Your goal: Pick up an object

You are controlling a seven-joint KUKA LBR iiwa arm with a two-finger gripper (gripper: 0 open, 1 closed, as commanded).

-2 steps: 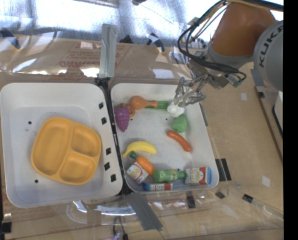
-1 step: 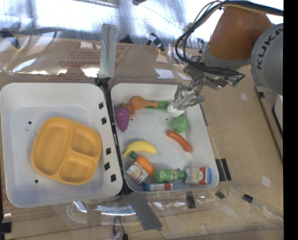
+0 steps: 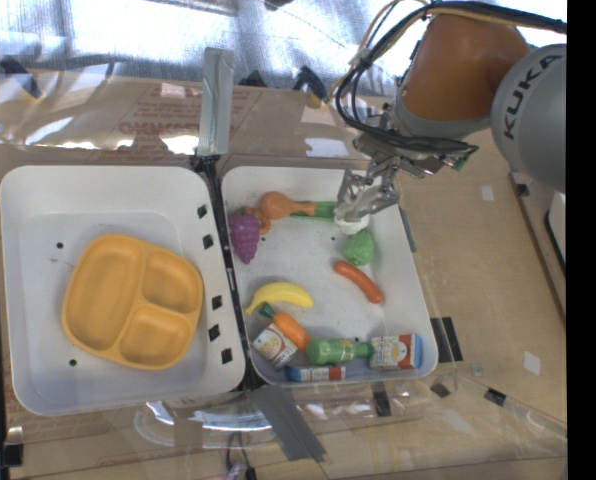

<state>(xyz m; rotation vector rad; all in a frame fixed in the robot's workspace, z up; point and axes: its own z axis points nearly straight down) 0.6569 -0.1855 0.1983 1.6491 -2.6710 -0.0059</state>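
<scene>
pincer (image 3: pixel 361 206): low over the right bin's far side, tips right at a green-and-white toy; cannot tell if it grips
green-and-white toy (image 3: pixel 358 243): right bin, far-right part, just under the pincer
right bin (image 3: pixel 419 298): landmark for all below
carrot (image 3: pixel 286 206): far side, left of the pincer
grapes (image 3: pixel 244 235): far-left corner, by the divider
orange sausage (image 3: pixel 359 281): just nearer than the green-and-white toy
banana (image 3: pixel 281 295): centre-left
green bottle (image 3: pixel 336 349): near wall, with cartons either side
yellow tray (image 3: pixel 131 300): in the left bin, well apart
arm (image 3: pixel 458 63): enters from the right, orange band above the wrist
</scene>
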